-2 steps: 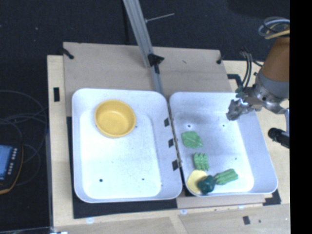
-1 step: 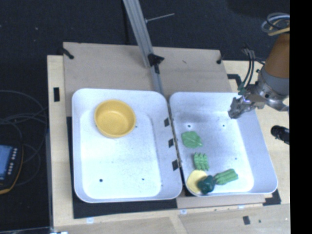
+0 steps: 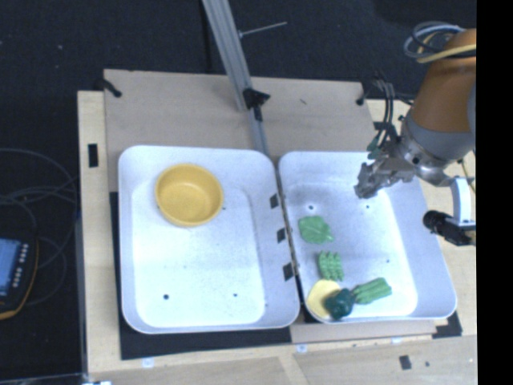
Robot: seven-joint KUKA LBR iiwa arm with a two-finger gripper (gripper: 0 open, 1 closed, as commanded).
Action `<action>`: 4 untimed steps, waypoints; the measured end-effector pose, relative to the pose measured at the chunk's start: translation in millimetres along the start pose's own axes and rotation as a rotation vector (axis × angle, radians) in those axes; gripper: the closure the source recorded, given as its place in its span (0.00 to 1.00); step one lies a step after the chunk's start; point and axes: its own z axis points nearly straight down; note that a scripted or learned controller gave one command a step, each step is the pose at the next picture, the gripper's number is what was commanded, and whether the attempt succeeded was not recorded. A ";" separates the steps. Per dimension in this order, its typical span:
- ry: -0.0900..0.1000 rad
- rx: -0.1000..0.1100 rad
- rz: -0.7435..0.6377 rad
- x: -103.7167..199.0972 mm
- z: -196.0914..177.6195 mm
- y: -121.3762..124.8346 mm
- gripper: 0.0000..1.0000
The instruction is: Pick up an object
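Nearest the camera, at the near edge of the right bin (image 3: 417, 239), a small yellow dish (image 3: 318, 297) lies touching a dark teal piece (image 3: 340, 303), with a green ridged toy (image 3: 371, 290) slanting up to its right. Just beyond them sits a green block (image 3: 329, 264) with raised ribs, and farther still a pale green leaf-shaped piece (image 3: 315, 230), both close to the bin's left wall. All five are small, plastic-looking items clustered in the near-left part of that bin. Across the divide, a yellow bowl (image 3: 188, 194) stands upright in the far-left part of the left bin (image 3: 200, 295), round, open side up and well apart from the rest. From the right, the grey arm (image 3: 441, 107) with its orange band leans over the far side of the right bin, its gripper (image 3: 366, 184) hanging above bare white floor, well apart from the green pieces. Whether it is spread or pressed together cannot be made out at this angle; nothing is seen between its tips. A grey metal post (image 3: 228, 46) slants up from the bench behind the bins.
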 end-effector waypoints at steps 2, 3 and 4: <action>0.000 0.000 0.000 97.8 2.7 -7.3 1.00; -0.001 0.002 0.000 150.5 14.0 -19.6 1.00; -0.001 0.001 0.000 201.8 22.9 -30.9 1.00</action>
